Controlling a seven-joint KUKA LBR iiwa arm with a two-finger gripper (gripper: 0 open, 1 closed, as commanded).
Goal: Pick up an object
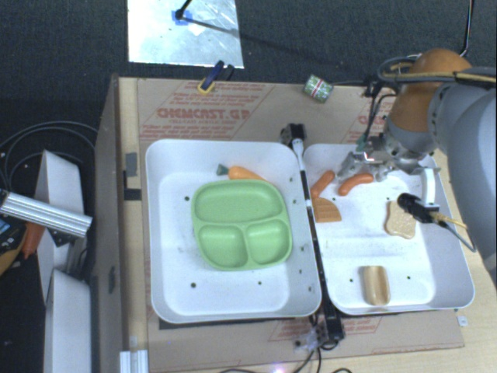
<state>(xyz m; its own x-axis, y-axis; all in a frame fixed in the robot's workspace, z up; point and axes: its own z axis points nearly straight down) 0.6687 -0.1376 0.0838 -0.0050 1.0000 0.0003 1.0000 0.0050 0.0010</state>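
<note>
1. A green divided tray [241, 224] sat in the left bin [167, 208], well left of the gripper, with a carrot [246, 173] at its far edge.
2. An orange wedge [326, 210] lay down-left of the jaws.
3. The gripper [365, 163] hung over the right bin [443, 286], touching a sausage [356, 183]; a second sausage [322, 182] lay just left.
4. I couldn't tell how the jaws stood.
5. A bread slice [401, 222] lay down-right.

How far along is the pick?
Done: the arm has reached the right bin. In hand: the pincer sits low over an orange sausage, grip not discernible. Left: the lift; the sausage lies on the bin floor, as do the toast and bun.
</note>
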